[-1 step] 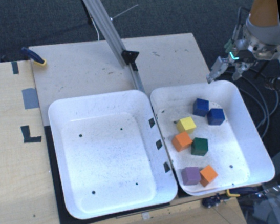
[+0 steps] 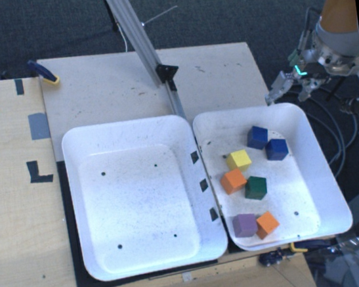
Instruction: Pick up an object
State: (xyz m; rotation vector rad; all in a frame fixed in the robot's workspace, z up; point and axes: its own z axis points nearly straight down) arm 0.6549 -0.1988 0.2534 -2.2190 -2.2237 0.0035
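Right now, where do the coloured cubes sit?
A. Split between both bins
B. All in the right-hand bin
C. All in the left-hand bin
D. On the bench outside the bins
B. All seven cubes, among them the yellow cube and purple cube, lie inside the right-hand bin; the gripper is above its far corner.

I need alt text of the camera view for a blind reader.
The claw hovers above the right bin's far rim, holding nothing. That bin holds seven small cubes: two blue, two orange, yellow, green, purple. The left bin sits beside it.
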